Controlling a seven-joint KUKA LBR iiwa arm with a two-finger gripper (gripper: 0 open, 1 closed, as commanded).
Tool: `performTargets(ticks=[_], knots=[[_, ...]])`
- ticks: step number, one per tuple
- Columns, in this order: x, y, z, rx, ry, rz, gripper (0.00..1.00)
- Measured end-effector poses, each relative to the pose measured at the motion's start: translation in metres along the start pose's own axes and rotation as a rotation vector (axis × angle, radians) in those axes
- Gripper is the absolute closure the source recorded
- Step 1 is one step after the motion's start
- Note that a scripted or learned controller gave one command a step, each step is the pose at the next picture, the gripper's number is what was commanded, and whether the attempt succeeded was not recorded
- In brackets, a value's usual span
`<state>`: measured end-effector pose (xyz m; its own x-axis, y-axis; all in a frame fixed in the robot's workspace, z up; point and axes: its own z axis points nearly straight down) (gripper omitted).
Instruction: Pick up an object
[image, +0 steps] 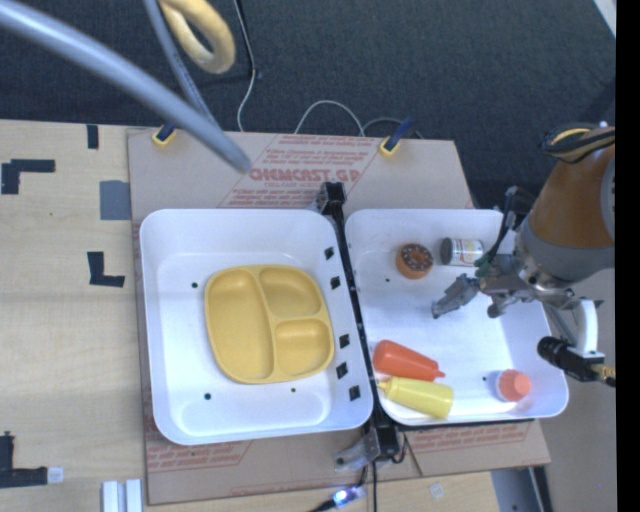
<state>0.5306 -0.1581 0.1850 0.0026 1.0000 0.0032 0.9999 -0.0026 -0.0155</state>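
Arm (570, 215) in from right, wrist bent low; tool (470, 297) pointing left, fingers apart, nothing betw.

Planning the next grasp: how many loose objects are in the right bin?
5: a brown round piece and a small can at the far side, an orange carrot above a yellow bottle near the divider, an orange-capped item near-right. The arm may hide more.
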Motion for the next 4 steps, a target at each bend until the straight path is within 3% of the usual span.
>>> performTargets(ticks=[1, 2, 3, 4], knots=[[0.0, 0.003, -0.007, -0.013, -0.003, -0.004, 0.0], [-0.003, -0.004, 0.054, -0.007, -0.002, -0.003, 0.0], [-0.003, -0.003, 0.102, -0.015, -0.005, -0.004, 0.0], [-0.004, -0.002, 0.089, -0.017, -0.006, -0.004, 1.0]])
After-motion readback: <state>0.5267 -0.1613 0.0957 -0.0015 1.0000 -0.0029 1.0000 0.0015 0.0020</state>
